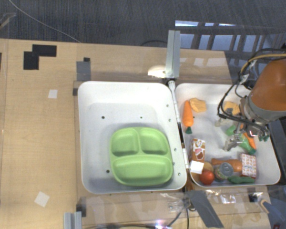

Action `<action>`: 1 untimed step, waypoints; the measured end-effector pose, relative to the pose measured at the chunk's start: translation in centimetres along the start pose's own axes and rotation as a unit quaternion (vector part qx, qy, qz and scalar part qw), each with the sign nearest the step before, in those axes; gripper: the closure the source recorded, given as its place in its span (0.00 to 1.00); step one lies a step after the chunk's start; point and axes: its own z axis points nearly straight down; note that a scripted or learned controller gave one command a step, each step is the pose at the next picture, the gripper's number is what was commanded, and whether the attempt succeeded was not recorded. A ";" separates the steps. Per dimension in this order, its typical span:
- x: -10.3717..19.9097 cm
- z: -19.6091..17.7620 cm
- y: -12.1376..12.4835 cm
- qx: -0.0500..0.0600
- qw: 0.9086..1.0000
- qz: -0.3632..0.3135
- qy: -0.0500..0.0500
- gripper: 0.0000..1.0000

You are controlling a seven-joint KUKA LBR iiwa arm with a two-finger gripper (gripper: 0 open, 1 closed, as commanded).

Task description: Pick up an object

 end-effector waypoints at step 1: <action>-3.0 0.1 -0.1 -0.001 0.999 -0.040 0.001 0.00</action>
